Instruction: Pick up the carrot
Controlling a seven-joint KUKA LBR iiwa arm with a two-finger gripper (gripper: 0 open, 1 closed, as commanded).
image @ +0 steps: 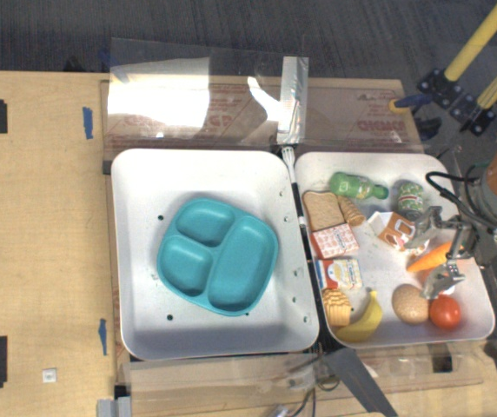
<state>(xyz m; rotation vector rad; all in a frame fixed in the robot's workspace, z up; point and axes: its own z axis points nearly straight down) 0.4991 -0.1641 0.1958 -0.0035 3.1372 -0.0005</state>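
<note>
The carrot (428, 258) lies in the right bin (483, 328), near its right wall, tilted with one end up toward the right. The jaws (444, 248) sit right over it, metal fingers showing above and below the orange body; they seem to straddle it, but how far open they are I cannot tell. Just below the carrot are a tomato (445, 312) and a potato (410, 303). A banana (366, 315) rests at the bin's front. The left bin (135, 320) holds a teal divided plate (218, 254).
</note>
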